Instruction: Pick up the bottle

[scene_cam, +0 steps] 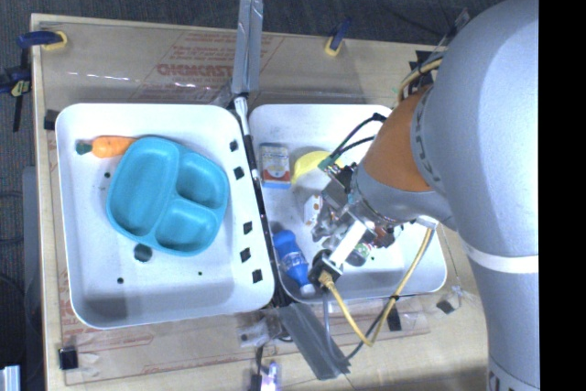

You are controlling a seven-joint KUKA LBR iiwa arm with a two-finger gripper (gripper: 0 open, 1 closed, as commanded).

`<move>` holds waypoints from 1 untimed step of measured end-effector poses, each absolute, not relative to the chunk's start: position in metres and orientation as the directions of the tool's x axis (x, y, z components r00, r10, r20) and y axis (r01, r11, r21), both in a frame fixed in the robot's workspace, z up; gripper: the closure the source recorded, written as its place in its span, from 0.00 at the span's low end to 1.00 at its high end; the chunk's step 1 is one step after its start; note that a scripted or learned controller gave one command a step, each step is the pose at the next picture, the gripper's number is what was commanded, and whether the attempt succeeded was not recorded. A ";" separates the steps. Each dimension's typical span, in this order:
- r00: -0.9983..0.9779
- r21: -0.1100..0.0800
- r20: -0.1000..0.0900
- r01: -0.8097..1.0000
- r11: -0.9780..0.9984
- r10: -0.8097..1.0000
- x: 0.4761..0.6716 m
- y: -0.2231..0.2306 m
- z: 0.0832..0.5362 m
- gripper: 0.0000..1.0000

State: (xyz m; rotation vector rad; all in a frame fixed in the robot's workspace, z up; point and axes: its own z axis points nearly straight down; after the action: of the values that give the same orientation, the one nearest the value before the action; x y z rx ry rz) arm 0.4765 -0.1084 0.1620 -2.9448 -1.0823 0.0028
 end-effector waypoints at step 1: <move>0.762 -0.005 -0.001 0.648 -0.762 0.648 0.476 -0.108 0.162 0.00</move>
State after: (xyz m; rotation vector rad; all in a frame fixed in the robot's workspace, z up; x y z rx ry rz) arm 0.4764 -0.1080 0.1618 -2.9438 -1.0830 0.0038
